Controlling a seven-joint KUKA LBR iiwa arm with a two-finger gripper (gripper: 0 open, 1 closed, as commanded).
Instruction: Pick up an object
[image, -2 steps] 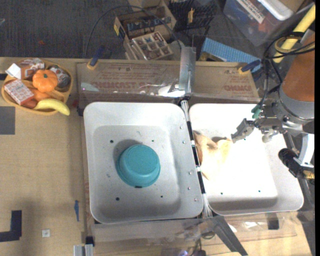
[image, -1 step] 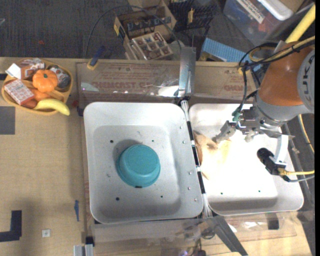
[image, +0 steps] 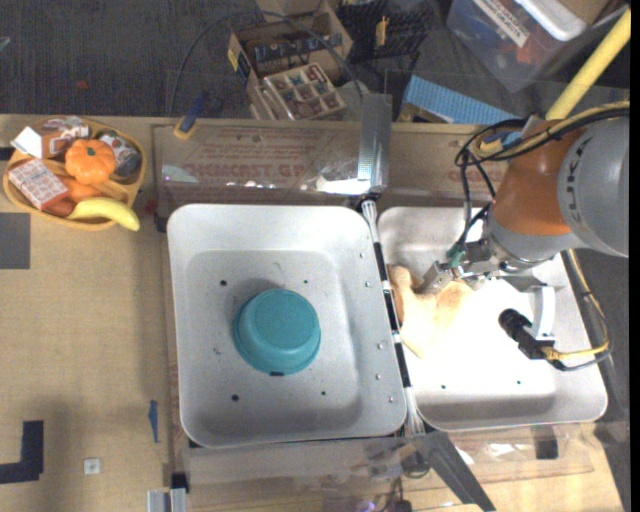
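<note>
The arm runs out past the right edge, so its base is cut off. It covers the right bin's far right corner. The gripper is too small and dark to tell how its fingers stand. A pale, washed-out object by that bin's left wall blurs into the white floor; its outline and kind cannot be told.

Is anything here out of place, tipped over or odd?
Only the teal bowl in the left bin: it lies upside down. In the right bin a pale object sits by the gripper, too blurred to judge.
</note>
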